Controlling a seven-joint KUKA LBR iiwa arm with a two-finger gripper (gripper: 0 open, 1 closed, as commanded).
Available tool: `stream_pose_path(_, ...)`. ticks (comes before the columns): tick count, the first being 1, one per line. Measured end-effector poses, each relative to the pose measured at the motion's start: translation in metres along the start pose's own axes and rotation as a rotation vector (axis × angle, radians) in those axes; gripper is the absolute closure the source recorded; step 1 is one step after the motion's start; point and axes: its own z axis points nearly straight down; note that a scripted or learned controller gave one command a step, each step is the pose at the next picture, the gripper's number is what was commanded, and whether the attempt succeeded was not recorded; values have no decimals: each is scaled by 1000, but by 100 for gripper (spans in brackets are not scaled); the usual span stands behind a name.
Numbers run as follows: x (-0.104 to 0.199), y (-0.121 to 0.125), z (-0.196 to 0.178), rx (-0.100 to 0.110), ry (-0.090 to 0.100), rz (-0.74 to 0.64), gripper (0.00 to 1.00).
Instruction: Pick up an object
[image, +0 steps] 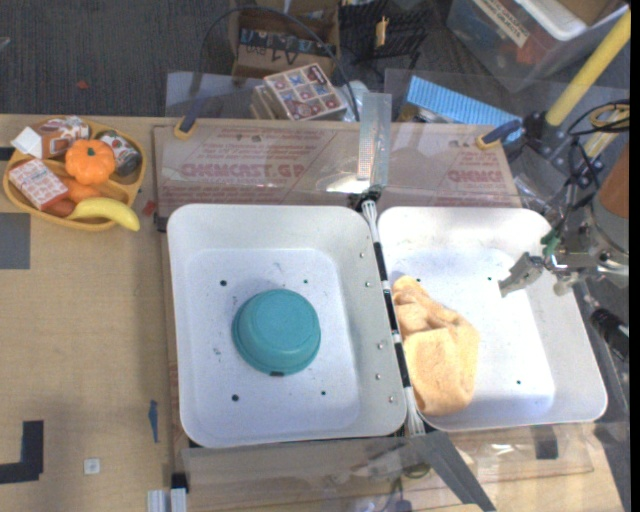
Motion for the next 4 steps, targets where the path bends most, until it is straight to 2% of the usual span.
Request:
stream_pose_path(1,-23,-19,95,-1,12,267,0)
stream_pose_path(2,37,-3,105,-5,-1,120,0)
stream_pose_path(3,94,19,104,-11,-4,-107,0)
stream_pose_path(4,67,18,50,-4,-2,-386,0)
